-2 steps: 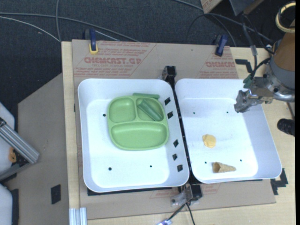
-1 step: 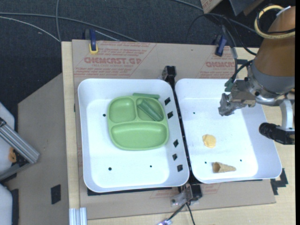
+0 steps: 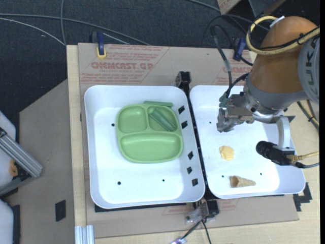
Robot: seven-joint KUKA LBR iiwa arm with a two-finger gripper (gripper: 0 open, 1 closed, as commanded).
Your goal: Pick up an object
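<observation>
The pincer (image 3: pixel 225 126) is poised just above the yellow piece (image 3: pixel 227 153), seemingly for a descent; its state cannot be told

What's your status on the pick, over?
Gripper over right bin, nothing seen between fingers. Yellow round piece and tan wedge lie loose below it. Green divided plate in left bin. Nothing blocking.

You see the gripper (image 3: pixel 225 124) over the right bin (image 3: pixel 203 136), above a yellow round piece (image 3: pixel 227 153); a green divided plate (image 3: pixel 149 133) fills the left bin (image 3: pixel 101 151).
</observation>
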